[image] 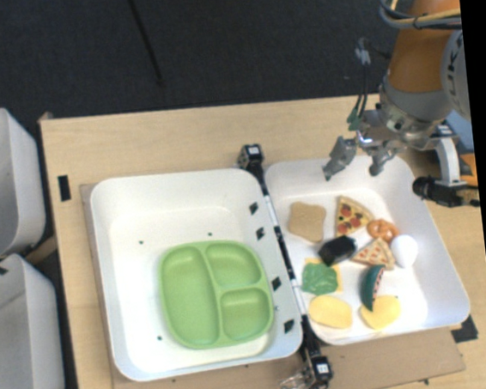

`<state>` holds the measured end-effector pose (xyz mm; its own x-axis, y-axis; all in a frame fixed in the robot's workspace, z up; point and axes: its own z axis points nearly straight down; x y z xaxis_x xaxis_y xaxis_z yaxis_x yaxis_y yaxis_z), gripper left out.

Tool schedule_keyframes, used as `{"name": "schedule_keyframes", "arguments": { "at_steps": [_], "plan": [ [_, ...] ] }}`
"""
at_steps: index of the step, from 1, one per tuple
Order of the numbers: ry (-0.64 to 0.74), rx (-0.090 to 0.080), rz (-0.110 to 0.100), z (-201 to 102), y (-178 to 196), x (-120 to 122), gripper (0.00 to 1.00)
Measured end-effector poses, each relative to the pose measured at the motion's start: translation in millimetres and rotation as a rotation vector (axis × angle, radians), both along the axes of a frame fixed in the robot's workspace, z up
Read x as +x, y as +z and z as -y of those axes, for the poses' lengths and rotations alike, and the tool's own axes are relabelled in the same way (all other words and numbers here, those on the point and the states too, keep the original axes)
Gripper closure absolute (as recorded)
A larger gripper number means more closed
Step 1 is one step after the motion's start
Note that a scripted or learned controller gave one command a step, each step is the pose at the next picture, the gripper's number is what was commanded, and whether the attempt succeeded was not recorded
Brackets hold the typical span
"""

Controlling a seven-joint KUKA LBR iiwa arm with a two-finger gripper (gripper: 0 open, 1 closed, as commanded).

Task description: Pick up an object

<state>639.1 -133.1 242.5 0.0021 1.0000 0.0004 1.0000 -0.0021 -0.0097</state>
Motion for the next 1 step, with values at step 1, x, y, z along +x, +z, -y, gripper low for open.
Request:
{"name": "schedule_keyframes", "arguments": {
  "at_steps": [1],
  "plan": [
    [0.002,-0.002,0.009,-0.3,6.1,1.8,0.0]
  ]
}}
